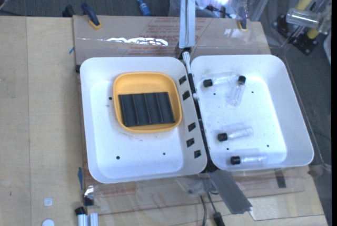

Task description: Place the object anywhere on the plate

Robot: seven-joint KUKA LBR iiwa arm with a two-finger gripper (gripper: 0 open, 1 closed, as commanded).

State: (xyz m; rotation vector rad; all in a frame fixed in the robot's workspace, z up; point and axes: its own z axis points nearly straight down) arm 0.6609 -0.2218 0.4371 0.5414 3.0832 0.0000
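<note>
- Where the view begins at the left, bare wood of the table (31, 114) is seen, and small items at its lower edge are cut off and cannot be identified.
- The left bin (100, 167) is set squarely on the table, so that its contents are kept within a raised rim.
- A yellow plate (124, 85) is laid flat in the upper middle of that bin, clear of the walls, presumably so that it can be reached from any side.
- A dark ribbed block (146, 109) is found lying flat on the plate, wholly inside the plate's rim; if this is the task's object, the placing is judged to be done already.
- What the block is made of cannot be made out; only parallel grooves are visible.
- The right bin (284, 114) is butted against the left one, and small black tabs are seen along the seam.
- Four clear vials with black caps are scattered on their sides in it: two touching near the top (237, 90), one lower (235, 134) and one near the front wall (248, 158). Their glass is nearly lost against the white floor.
- Whether the hand is wide, narrow or holding anything cannot be told.
</note>
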